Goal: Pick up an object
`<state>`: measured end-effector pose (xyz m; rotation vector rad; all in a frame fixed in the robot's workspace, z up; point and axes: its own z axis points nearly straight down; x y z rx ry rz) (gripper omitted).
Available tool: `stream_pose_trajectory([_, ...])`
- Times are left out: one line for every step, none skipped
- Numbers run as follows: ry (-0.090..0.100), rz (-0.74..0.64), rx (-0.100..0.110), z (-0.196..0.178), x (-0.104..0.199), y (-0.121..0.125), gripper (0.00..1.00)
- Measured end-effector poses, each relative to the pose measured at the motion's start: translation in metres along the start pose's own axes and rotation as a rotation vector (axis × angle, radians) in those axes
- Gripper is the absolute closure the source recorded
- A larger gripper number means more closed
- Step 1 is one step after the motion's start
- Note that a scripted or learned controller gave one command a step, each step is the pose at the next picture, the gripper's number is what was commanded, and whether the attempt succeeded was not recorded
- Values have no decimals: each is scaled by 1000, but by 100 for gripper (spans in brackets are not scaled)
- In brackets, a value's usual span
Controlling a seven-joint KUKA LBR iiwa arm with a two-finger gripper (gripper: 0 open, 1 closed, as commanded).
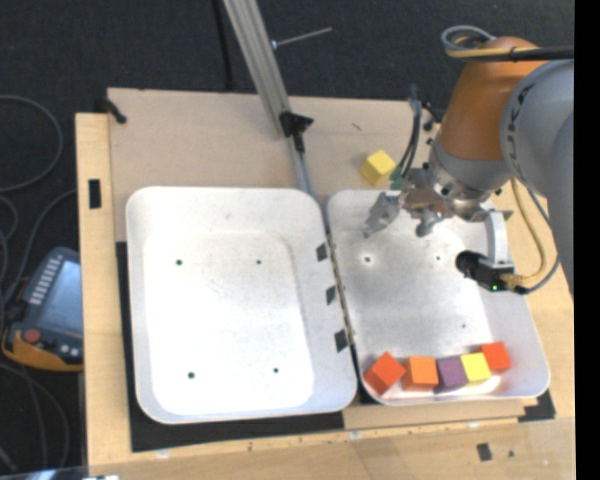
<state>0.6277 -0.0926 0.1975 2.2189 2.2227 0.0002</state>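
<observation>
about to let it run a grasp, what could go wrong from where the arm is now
1. The gripper hangs at the far end of the right bin, while the row of blocks sits along the near wall; closing here would likely catch nothing.
2. The blocks are packed side by side against that wall, so the fingers may jam or shove neighbours.
3. The yellow block lies outside the bin on the bench, probably a poor target.

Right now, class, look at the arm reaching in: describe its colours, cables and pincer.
The arm is grey and rounded, with a broad orange band above the wrist. Dark cables run along the wrist. The pincer is grey metal with two fingers.
</observation>
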Motion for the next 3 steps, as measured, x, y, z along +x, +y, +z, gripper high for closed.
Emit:
stream_pose_trajectory([-1, -2, -8, -69, 7, 1, 0])
stream_pose_trajectory([2, -5, 1, -71, 75, -84, 0])
stream_pose_trajectory([3, -8, 3, -40, 173, -100, 0])
